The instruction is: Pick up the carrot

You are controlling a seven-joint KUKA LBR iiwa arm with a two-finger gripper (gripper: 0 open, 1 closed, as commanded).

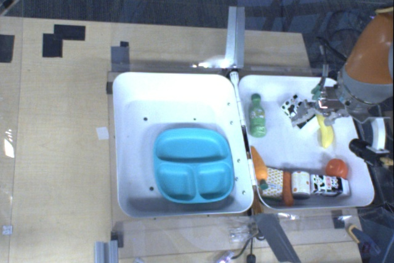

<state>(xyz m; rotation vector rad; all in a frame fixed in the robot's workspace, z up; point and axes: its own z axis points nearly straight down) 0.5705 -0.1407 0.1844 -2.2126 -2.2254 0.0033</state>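
You see two shallow white bins side by side on the wooden worktop (61,151). The left bin (132,95) holds a blue sectioned tray (194,163), sitting toward its 5 o'clock corner.

In the right bin (274,86), the carrot (259,165) lies against the left wall, at about 8 o'clock in that bin, its narrow end pointing toward 12 o'clock. A green bottle (257,114) lies just above it, toward 11 o'clock of the bin. Along the bin's 6 o'clock edge you find a row of small things: a red-brown cylinder (287,189) just right of the carrot's thick end, then a pale can (301,183), then a black-and-white carton (325,185). An orange-red ball (337,167) sits near the carton at 4 o'clock. A yellow banana (325,132) lies at 3 o'clock.

The arm reaches in from 3 o'clock, its orange band (372,52) over the bin's right rim. The end effector (303,113) hangs over the bin's upper middle, beside the top of the banana and well apart from the carrot. You cannot tell from this view whether it is parted or closed.
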